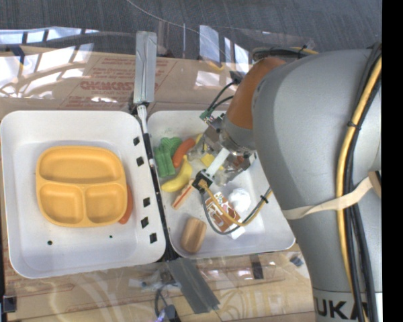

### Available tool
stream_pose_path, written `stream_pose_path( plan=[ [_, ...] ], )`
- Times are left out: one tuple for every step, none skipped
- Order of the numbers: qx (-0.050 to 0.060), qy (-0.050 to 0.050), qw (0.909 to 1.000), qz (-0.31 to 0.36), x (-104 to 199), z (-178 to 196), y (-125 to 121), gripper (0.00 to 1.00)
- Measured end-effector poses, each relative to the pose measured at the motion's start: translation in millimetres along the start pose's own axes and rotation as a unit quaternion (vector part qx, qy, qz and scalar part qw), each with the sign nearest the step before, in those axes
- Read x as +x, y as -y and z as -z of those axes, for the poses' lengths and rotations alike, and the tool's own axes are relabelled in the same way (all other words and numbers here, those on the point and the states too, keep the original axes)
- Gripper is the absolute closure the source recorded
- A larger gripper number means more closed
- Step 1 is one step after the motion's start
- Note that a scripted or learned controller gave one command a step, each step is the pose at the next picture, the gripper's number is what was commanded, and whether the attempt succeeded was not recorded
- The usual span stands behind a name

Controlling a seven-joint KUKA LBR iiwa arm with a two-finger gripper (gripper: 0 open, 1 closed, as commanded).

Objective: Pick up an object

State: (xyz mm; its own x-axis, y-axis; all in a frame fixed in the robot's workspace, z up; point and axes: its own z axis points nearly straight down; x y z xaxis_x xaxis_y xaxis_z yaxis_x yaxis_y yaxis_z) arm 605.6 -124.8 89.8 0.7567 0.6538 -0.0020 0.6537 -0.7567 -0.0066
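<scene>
My gripper (213, 158) hangs low over the middle of the right bin (269, 237), with the big grey arm covering that bin's right side. Just left of it lie a green toy (166, 155), an orange carrot-like piece (182, 151) and a yellow banana (178, 178). A small orange stick (183, 196) lies below the banana. A brown and white packet (221, 215) and a white ball (240, 197) sit under the wrist. A tan cylinder (193, 235) rests near the bin's front edge. I see nothing clearly between the fingers.
The left bin (20, 247) holds a yellow divided tray (80, 185) with an orange-red stick (127, 210) along its right side. A divider wall with black clips (148, 180) separates the two bins. Cardboard lies behind the bins.
</scene>
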Motion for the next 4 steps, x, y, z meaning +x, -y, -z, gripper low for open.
stream_pose_path(
  plan=[
    [0.0,0.001,0.9891,0.147,-73.3,100.2,-28.9,0.0],
    [0.001,0.001,0.9994,0.033,-30.9,0.4,-48.1,0.0],
    [0.0,0.0,0.971,0.239,-28.0,74.0,-41.1,0.0],
    [0.003,0.002,0.9815,0.192,-60.1,97.7,-33.7,0.0]
  ],
)
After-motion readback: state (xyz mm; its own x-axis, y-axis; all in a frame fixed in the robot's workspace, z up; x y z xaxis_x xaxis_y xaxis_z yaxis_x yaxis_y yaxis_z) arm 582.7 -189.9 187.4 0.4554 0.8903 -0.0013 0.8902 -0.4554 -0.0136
